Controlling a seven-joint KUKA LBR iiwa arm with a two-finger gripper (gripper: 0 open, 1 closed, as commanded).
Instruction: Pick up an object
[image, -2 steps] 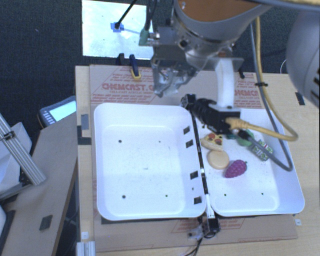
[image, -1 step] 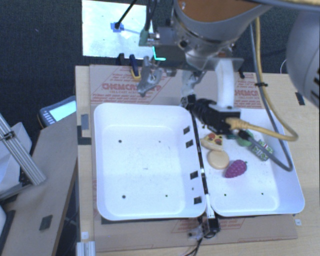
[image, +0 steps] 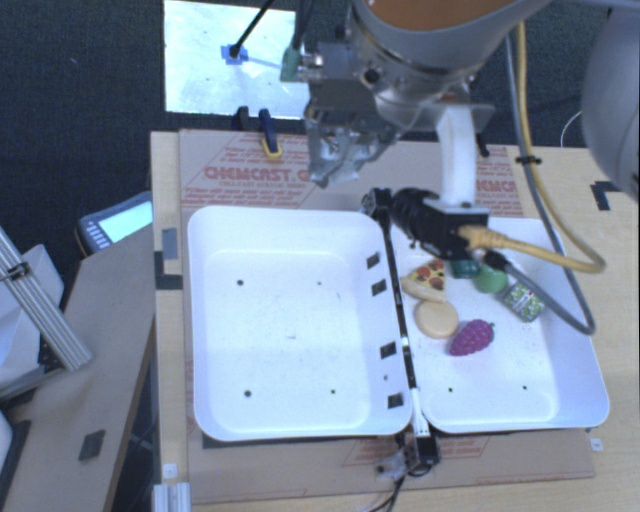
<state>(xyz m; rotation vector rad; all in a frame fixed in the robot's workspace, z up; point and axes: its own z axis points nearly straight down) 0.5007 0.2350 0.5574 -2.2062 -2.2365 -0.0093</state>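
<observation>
- Gripper (image: 335, 168): hangs over the back rim of the left bin (image: 197, 320), above the cardboard sheet (image: 235, 172). Whether it is apart or together cannot be told from this angle; nothing is seen held.
- Task objects: all lie in the right bin (image: 592, 398), toward its rear left. A pizza slice (image: 428, 280), a tan disc (image: 437, 319) and a purple grape bunch (image: 471, 337) sit close together; a green piece (image: 490, 279) and a speckled cylinder (image: 523, 301) lie just behind.
- Risk: the gripper stands well apart from every object. In my judgement, a descent from here would meet rim or bare floor.
- Risk: pizza slice and disc touch or nearly touch; a grasp there could nudge one aside or catch both.
- Risk: the disc looks flat and low, likely hard to grip.
- Obscured: the arm is cut off at the top edge. The green piece is partly covered, and its shape is unclear.
</observation>
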